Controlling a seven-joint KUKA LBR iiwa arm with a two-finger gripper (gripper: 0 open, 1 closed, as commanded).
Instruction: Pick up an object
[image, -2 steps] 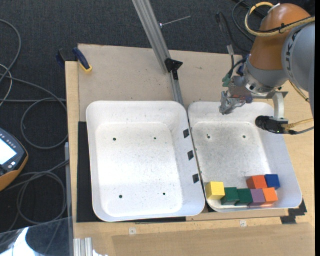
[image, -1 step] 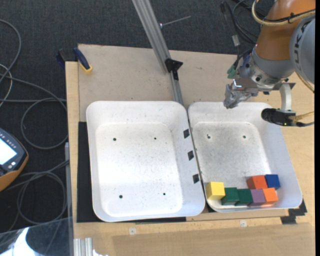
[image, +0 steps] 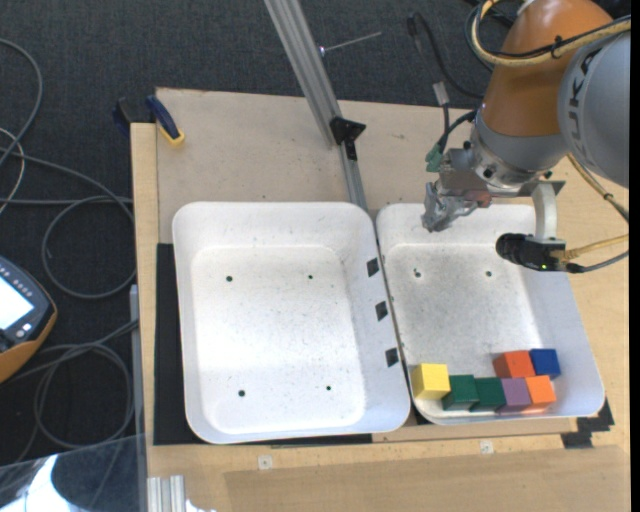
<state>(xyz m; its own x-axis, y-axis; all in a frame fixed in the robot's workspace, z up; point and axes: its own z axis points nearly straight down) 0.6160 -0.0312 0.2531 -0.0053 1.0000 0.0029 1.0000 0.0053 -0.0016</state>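
Claw (image: 438, 218): positioned above right bin's (image: 570, 310) far rim; finger state cannot be told.
Blocks (image: 490, 382): clustered row, long axis along near wall.

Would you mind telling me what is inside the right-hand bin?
The right bin holds blocks clustered at its near edge: yellow, two green, purple, two orange and blue. Whether anything lies beneath them is hidden.

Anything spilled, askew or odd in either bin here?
Nothing stands out. The coloured blocks sit bunched in the right white bin's near corner, all inside it. The gripper hangs at its far rim.
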